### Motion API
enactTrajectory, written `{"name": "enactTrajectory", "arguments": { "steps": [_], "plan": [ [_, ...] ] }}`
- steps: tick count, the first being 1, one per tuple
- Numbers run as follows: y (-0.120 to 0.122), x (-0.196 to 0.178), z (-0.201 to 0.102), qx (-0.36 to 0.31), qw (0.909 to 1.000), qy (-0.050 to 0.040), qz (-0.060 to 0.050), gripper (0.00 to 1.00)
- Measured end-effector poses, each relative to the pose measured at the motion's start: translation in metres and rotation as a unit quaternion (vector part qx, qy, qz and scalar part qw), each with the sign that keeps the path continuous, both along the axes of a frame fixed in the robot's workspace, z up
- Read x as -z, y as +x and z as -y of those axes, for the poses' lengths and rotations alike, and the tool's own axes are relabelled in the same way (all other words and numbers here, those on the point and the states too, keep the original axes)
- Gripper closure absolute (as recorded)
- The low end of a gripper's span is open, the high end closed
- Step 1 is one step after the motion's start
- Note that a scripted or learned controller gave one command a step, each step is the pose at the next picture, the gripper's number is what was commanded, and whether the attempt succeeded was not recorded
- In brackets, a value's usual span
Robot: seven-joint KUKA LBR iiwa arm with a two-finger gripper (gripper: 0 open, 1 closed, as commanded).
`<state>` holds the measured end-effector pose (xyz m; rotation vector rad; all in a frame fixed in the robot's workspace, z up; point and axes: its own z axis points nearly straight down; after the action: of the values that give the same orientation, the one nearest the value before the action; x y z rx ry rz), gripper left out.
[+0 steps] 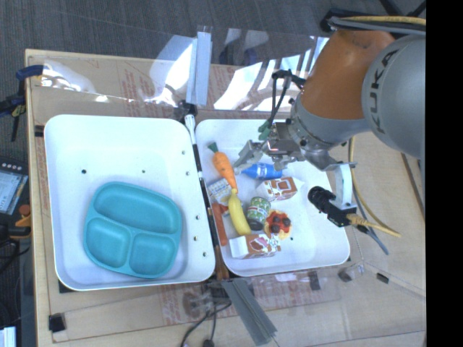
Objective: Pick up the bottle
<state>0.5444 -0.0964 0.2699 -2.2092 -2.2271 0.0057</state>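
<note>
Right bin [329, 248]: bottle [262, 171], carrot [224, 166], banana [238, 214]

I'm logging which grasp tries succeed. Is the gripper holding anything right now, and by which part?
It cannot be told. The gripper sits low over the small blue plastic bottle in the right white bin, but the view does not settle whether anything is clamped.

- A dark grey carpet floor [108, 13] lay behind the bench.
- The bench top [94, 85] was light brown board, with bright light reflecting on a clear sheet [239, 63] at its far edge.
- Black cables [199, 327] ran at the near edge.
</note>
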Motion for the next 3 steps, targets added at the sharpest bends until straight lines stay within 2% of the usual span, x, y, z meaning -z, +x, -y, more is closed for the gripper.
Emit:
{"name": "enactTrajectory", "arguments": {
  "steps": [1, 2, 3],
  "plan": [
    [0.022, 0.159, 0.056, -0.004, 1.0000, -0.0003, 0.003, 0.00],
    [-0.039, 0.178, 0.054, -0.019, 0.9998, 0.0002, 0.001, 0.00],
    [-0.039, 0.169, 0.054, -0.021, 0.9998, 0.0003, 0.000, 1.00]
  ]
}}
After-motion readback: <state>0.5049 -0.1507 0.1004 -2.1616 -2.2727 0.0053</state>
